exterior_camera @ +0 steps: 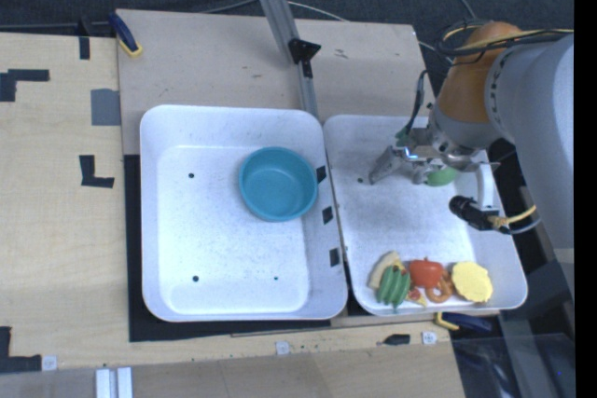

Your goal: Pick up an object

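My gripper [396, 167] hangs low over the back part of the right bin [373, 219], with the grey arm and its orange band coming in from the right. A small light-green object [442, 174] shows just beside the gripper's body, partly hidden by it; nothing is visibly held. Along the right bin's front edge lies a cluster of toy food: a green piece [394, 285], a red piece [426, 272], a yellow piece [471, 281] and a small orange ring [438, 293]. A blue bowl [277, 184] sits in the left bin [187, 238].
A slanted metal pole [280, 5] crosses the back of the bench and ends between the two bins. Cables loop behind the arm at the upper right. A black cable connector [471, 212] hangs over the right bin's right side.
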### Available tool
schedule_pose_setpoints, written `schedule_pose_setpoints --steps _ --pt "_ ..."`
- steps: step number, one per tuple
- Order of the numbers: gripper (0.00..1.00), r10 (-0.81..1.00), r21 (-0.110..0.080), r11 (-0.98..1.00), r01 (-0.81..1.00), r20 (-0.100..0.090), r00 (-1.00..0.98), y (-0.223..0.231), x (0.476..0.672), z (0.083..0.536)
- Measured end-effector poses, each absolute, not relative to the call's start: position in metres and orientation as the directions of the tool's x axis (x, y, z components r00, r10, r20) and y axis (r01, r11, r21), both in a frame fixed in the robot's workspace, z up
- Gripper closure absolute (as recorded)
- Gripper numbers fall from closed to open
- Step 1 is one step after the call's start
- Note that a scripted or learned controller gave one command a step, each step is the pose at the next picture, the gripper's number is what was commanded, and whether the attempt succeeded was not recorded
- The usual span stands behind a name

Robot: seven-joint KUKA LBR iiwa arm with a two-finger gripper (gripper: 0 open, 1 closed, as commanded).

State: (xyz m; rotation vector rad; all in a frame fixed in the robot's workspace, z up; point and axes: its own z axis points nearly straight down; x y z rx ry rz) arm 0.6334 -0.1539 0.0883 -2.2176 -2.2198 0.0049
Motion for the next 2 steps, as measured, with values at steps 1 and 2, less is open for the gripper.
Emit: schedule_pose_setpoints --steps 1,2 --pt "1.0 1.0 -0.001 0.001 1.0 0.0 -0.001 -0.154 0.635 0.101" --pt "1.0 1.0 0.004 0.0 1.0 -0.001 0.0 -0.157 0.626 0.153"
